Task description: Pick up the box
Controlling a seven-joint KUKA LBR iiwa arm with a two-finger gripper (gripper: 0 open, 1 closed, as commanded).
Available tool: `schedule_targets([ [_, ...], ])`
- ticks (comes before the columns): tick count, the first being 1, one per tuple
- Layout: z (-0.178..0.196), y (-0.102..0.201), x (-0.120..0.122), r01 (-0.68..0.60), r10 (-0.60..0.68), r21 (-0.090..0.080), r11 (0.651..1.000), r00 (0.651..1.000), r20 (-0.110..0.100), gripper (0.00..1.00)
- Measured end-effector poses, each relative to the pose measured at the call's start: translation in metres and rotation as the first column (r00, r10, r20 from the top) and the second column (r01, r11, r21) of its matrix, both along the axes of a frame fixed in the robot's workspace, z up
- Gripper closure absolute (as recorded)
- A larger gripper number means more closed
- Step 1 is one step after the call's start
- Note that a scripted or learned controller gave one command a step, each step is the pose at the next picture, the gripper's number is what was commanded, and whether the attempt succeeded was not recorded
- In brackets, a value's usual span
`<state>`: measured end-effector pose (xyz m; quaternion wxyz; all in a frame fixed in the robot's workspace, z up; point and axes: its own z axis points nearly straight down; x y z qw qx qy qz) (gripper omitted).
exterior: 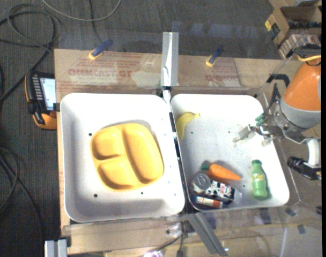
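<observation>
My pincer [244, 135] hovers over the right bin [216, 111], fingers slightly apart, holding nothing. The box [221, 190] lies near the bin's front edge, beside the carrot [224, 171] and can [201, 183]. Pickup not yet begun; reach and grasp remain.

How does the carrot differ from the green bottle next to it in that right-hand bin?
The carrot is orange and tapers to a point; the green bottle is green with a yellowish label band. The carrot lies slanted across the bin floor, while the bottle points up and down the view. Both lie in the right bin, near its front edge.
</observation>
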<state>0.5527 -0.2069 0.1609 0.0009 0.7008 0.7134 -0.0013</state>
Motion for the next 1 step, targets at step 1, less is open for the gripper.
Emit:
schedule_targets([
  [1,-0.0605,0.0636,0.0009,-0.09,0.09,0.004,0.996,0.996,-0.001,0.0],
])
